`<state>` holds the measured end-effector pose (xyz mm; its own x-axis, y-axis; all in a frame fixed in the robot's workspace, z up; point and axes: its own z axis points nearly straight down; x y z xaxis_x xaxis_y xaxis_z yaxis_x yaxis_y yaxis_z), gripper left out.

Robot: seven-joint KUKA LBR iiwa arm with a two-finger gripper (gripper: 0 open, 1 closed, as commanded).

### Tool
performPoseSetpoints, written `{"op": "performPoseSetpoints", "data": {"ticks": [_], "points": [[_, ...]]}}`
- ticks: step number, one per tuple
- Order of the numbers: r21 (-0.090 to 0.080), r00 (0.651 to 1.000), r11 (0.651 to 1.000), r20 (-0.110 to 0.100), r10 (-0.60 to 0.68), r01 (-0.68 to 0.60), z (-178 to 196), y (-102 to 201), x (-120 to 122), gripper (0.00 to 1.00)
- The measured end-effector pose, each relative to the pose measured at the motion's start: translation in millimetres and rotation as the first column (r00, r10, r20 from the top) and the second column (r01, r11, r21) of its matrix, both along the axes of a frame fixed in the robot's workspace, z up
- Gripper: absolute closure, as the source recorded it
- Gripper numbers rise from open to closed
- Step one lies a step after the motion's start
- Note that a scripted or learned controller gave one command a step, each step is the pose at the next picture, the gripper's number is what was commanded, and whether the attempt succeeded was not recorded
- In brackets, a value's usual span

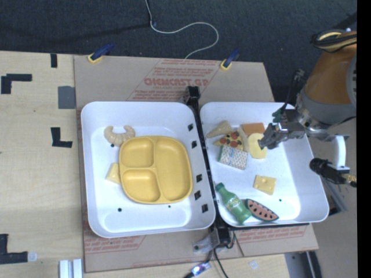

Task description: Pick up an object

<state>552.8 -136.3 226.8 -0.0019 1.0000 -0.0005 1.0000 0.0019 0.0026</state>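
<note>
1. Two white bins sit side by side; the gripper point(270, 136) hangs over the right bin point(301, 172), reaching in from its right edge.
2. Whether its dark fingers are open or closed cannot be told from this slant.
3. Directly under and just left of the fingertips lies a pale yellow round piece point(256, 145), touching or nearly touching them; whether it is gripped cannot be told.
4. Just beyond it, up and left of the fingers, rests an orange block point(251, 128).
5. Further left of the fingers lie a pizza slice point(226, 133) and a patterned square packet point(233, 157).
6. Below the fingers sits a yellow cheese wedge point(264, 183), apart from them.
7. Well below, near the bin's front wall, lie a green bottle point(233, 204) and a watermelon slice point(261, 209).
</note>
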Motion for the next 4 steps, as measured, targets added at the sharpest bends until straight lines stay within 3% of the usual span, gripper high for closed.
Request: {"op": "performPoseSetpoints", "data": {"ticks": [1, 2, 3, 4], "points": [[0.003, 1.0, 1.0, -0.005, 0.005, -0.005, 7, 55, -20, 1.0], [0.001, 1.0, 1.0, -0.005, 0.004, -0.004, 0, 101, -20, 1.0], [0.0, 1.0, 1.0, -0.006, -0.002, 0.002, -12, 88, -33, 1.0], [0.001, 1.0, 1.0, -0.003, -0.001, 0.001, 6, 86, -29, 1.0]]}}
